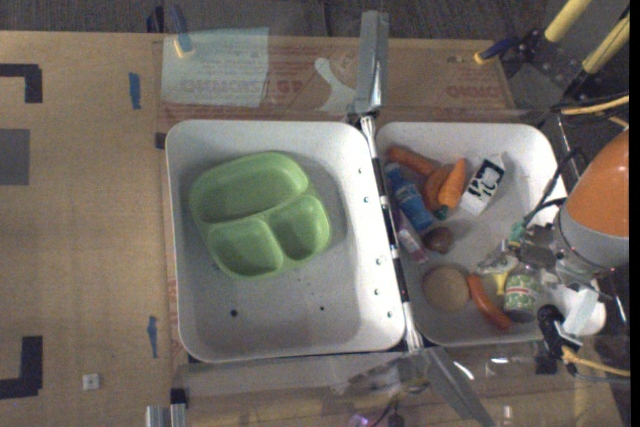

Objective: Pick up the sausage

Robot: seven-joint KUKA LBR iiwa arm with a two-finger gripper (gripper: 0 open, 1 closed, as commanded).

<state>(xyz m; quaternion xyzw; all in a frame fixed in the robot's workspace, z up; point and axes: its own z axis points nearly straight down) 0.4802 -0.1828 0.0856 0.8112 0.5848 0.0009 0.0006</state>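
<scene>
Now we see the small reddish-orange toy sausage (pixel 489 303) lying near the right white bin's (pixel 540 145) front edge, beside a tan ball (pixel 446 288). We judge it light, stiff and slippery; grip across its middle. The gripper's (pixel 527 277) state we cannot tell.

Two bins sit side by side — the left bin (pixel 190 315) holds a divided tray (pixel 260 212) at ten o'clock; the right bin (pixel 530 137) has the sausage (pixel 488 302) at six o'clock, beside a round ball (pixel 446 288).
</scene>
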